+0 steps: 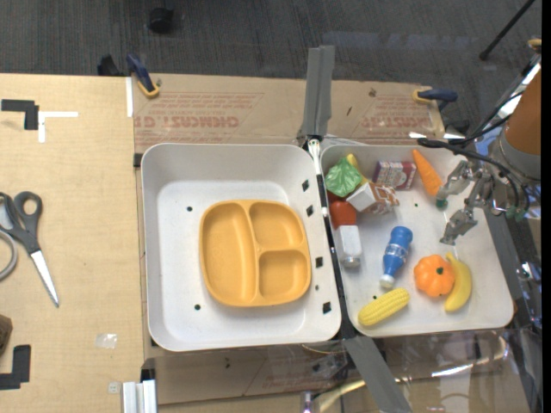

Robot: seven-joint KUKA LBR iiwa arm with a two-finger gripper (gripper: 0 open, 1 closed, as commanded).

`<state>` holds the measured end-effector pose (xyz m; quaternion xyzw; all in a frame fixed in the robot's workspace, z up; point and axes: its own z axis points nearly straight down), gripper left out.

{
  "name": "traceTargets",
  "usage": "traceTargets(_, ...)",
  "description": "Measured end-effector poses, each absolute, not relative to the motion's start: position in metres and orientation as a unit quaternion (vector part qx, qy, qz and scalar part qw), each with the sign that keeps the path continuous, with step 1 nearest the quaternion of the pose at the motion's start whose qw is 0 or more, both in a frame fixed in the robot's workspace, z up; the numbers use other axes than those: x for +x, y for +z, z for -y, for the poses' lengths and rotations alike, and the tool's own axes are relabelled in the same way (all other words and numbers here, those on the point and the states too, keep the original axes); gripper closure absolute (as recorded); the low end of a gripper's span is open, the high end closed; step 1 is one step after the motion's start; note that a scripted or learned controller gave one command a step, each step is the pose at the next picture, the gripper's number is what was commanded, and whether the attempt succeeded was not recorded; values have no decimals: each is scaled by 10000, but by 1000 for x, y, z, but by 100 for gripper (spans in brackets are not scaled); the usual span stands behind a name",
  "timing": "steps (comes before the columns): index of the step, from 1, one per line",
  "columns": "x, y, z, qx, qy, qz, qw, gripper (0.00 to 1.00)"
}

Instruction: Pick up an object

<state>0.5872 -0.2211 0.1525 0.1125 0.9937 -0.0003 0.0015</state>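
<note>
The right bin (pixel 491 317) holds several toy foods: a carrot (pixel 426 170), a green leafy item (pixel 343 179), a small dark red box (pixel 394 174), a white and brown carton (pixel 375 198), a red-capped bottle (pixel 347 233), a blue bottle (pixel 396 253), an orange pumpkin (pixel 433 276), a banana (pixel 461 286) and a corn cob (pixel 383 306). My gripper (pixel 452 212) hangs over the bin's right part, just right of the carrot and above the pumpkin. It is open and its fingers hold nothing.
The left bin (pixel 164 231) carries a yellow divided plate (pixel 256 253). Scissors (pixel 30 239) lie on the wooden bench at far left. Clamps (pixel 142 76) sit at the cardboard's back edge. The arm's orange band (pixel 525 123) enters from the right.
</note>
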Motion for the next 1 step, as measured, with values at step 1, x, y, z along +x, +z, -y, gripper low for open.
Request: traceTargets(1, 538, 93, 171, 1302, 2, -9915, 18, 0)
